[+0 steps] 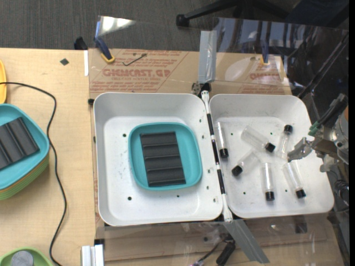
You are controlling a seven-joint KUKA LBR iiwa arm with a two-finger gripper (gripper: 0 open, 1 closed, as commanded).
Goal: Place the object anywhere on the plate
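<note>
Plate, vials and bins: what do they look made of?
Plate: likely plastic, smooth teal, soft sheen; its dark ribbed insert looks matte, perhaps rubber or foam. Vials: clear plastic or glass, since the bin floor shows through, with black caps. Bins: white moulded plastic, rounded corners, slightly glossy.

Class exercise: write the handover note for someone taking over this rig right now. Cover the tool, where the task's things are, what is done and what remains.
Tool: at the right bin's right edge, low over the vials, nothing visibly held; finger state unclear.
Vials: six clear, black-capped, all loose in the right bin.
Plate: teal, in the left bin, carrying a dark ribbed insert, no vial on it.
Done: nothing placed.
Left: grasp one vial, carry it across, set it on the plate.
</note>
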